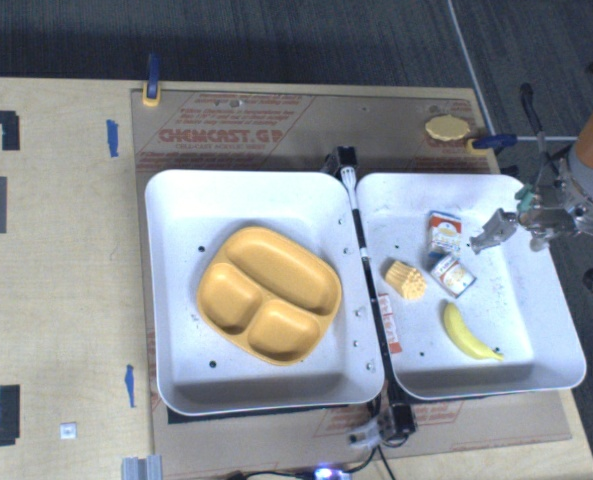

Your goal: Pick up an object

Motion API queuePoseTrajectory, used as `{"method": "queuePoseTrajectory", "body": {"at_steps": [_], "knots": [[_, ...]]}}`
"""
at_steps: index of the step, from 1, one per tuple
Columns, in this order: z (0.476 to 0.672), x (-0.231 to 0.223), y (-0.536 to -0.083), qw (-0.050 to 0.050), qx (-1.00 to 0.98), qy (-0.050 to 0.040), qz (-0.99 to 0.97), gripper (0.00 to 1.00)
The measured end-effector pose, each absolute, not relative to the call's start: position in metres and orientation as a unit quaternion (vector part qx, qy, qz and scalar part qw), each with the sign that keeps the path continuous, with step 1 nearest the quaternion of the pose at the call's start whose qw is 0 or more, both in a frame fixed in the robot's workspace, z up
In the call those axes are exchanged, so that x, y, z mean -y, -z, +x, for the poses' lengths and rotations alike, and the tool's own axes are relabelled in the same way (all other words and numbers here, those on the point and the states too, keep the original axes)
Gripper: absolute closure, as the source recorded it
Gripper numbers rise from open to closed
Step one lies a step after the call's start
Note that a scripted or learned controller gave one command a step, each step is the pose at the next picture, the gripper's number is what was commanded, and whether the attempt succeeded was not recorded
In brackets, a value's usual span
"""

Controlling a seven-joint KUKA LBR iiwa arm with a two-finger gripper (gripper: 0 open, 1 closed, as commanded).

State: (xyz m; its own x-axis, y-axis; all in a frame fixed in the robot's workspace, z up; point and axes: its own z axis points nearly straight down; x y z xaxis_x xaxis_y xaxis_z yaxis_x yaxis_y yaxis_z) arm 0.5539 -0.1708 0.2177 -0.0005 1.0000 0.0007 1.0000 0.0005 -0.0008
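The right bin holds a small red and white carton, a small blue and white packet, a piece of yellow corn and a banana. My gripper hangs over the bin's upper right part, just right of the carton and apart from it. It is open, with nothing between its fingers. One grey finger points toward the carton.
The left bin holds a yellow divided tray. A black rail runs between the bins. A tan disc and a blue clamp lie on the board behind the right bin.
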Motion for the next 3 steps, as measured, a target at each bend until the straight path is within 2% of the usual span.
{"method": "queuePoseTrajectory", "body": {"at_steps": [1, 2, 3], "knots": [[0.495, 0.202, -0.088, -0.001, 0.707, 0.0004, -0.707, 0.0], [0.496, 0.203, -0.098, -0.003, 0.706, 0.0009, -0.708, 1.0], [0.484, 0.104, -0.087, -0.001, 0.708, 0.0026, -0.706, 1.0]]}}
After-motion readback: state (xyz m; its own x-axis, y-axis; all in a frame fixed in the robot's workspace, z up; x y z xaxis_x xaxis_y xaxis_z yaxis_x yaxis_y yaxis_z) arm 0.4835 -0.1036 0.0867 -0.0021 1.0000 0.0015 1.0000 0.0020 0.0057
